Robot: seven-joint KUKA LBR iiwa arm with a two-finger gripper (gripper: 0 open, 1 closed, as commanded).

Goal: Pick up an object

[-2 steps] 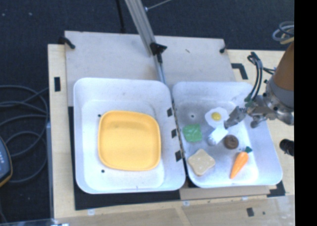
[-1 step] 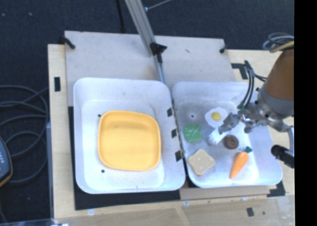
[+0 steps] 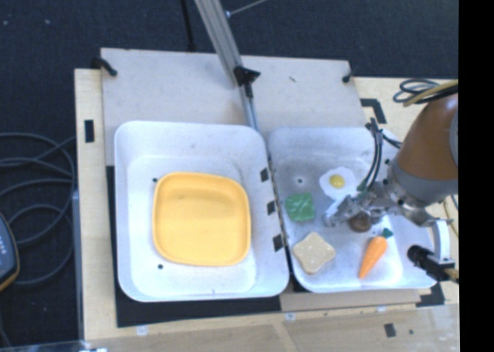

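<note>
Your hand (image 3: 345,215), grip state I cannot tell, hangs beside the fried egg (image 3: 337,182), so centre over it before closing.

Fried egg (image 3: 337,182), green piece (image 3: 300,207), bread slice (image 3: 313,252), orange carrot (image 3: 372,256), all in right bin (image 3: 309,146)

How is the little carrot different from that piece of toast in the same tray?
The carrot is orange, long and tapering, with a bit of green at its upper end; the toast is pale tan and squarish. The carrot lies slanted in the right bin near its right side, below the robot's hand; the toast sits nearer the left wall. Both are small toy foods lying flat in the same bin.
</note>
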